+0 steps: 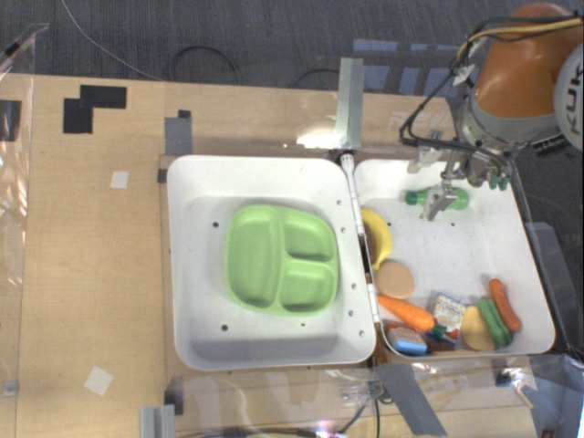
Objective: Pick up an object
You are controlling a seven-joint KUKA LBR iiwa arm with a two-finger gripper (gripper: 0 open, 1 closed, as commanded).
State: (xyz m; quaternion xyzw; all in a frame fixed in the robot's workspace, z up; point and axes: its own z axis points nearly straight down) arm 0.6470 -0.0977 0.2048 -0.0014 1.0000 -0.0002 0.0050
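My pincer [438,203] hangs over the far part of the right white bin [522,245]; whether it is apart or together I cannot tell. The small green plastic object [416,195] lies just beside it, toward the left.

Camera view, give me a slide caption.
Claw over right bin of toy food; green tray in left bin.
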